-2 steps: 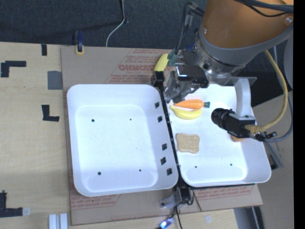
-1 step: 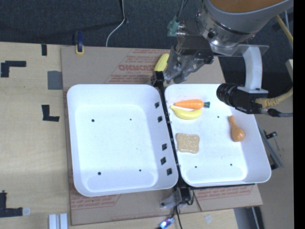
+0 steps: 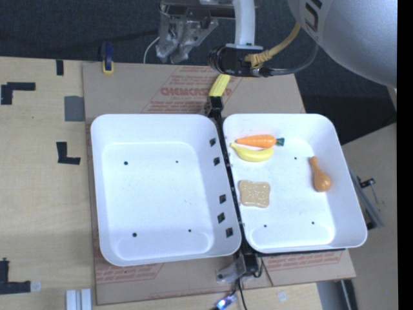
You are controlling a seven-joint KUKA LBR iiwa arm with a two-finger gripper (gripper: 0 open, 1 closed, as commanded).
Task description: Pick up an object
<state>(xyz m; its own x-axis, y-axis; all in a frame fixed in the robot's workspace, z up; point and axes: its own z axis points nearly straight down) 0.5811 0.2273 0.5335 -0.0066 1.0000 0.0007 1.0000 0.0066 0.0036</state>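
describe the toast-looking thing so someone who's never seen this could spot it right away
Look in the right-hand white bin, along its left wall near the divider. Below the carrot and the banana lies the slice of toast, flat and alone. It is the only square, tan, speckled piece.

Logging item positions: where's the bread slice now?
The bread slice lies in the right bin, near its left wall, below the banana and carrot.

A cardboard sheet point(image 3: 181, 92) covers the pale wooden bench point(image 3: 32, 173).
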